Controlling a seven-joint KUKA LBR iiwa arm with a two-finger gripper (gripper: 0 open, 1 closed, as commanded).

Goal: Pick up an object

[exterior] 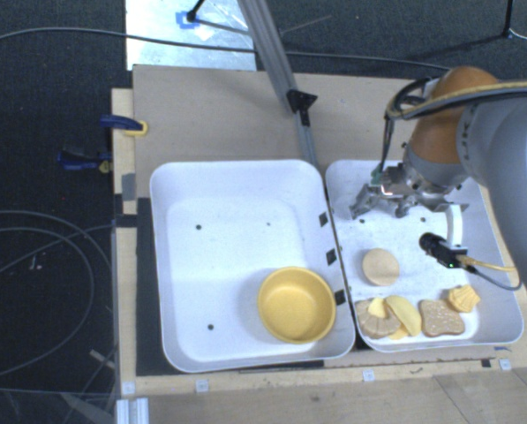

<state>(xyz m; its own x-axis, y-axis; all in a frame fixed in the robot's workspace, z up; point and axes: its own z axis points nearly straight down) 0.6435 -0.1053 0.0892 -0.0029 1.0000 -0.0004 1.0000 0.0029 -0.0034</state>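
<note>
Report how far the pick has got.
Done: the arm has reached over the right bin. In hand: the gripper sits near that bin's far end, with no object seen between its fingers. Left: the round disc, the banana and the toast slice lie unlifted; the yellow bowl sits in the left bin.

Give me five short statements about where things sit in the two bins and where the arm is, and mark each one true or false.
1. The yellow bowl sits in the left bin. True.
2. The round tan disc lies in the left bin. False: it lies in the right bin.
3. The gripper is over the right bin's far end. True.
4. The bowl lies upside down. False: it stands upright, its hollow facing up.
5. The food pieces, among them a slice of toast, are gathered along the right bin's near edge. True.
</note>
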